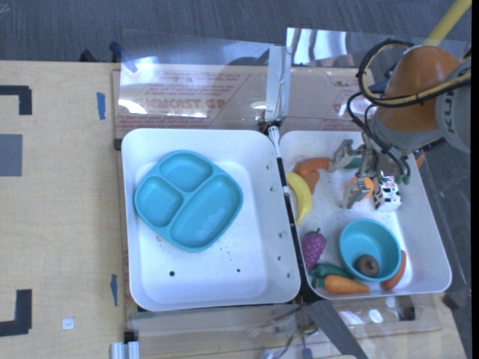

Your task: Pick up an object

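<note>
My gripper (346, 176) hangs over the upper middle of the right bin (434, 230), with its grey fingers (342, 155) spread apart and open. Nothing sits between them. A small orange piece (366, 187) lies right beside the lower finger, and a white-and-black toy cow (388, 193) is just to its right. To the left of the gripper lie an orange toy (312, 170) and a yellow banana (301, 195).
Lower in the right bin are a blue bowl (368, 247) with a brown thing inside, purple grapes (313, 248), a carrot (346, 283) and a green piece (320, 272). The left bin (247, 275) holds a blue divided plate (188, 200).
</note>
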You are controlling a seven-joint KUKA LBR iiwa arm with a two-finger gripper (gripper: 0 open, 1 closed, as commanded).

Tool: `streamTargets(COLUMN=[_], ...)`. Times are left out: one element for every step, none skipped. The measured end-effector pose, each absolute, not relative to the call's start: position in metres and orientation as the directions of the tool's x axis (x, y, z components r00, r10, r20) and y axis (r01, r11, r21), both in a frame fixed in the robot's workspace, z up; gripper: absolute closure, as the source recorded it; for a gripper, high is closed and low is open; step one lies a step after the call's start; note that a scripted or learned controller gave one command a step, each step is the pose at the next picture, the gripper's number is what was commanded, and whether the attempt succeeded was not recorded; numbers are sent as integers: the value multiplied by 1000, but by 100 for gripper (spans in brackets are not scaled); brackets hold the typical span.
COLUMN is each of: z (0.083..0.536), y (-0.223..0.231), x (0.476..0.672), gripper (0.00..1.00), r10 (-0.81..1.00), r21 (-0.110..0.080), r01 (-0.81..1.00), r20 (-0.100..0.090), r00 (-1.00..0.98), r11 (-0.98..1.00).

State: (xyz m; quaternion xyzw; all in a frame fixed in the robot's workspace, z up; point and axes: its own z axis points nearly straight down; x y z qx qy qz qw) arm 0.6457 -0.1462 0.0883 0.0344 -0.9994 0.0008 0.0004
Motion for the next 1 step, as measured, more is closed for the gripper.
streamTargets(z=[90], y=[-200], x=[580], gripper=[0], r10=[57], r21=[-4], r01=[57], r20=[-16], r00=[-998], r11=[998])
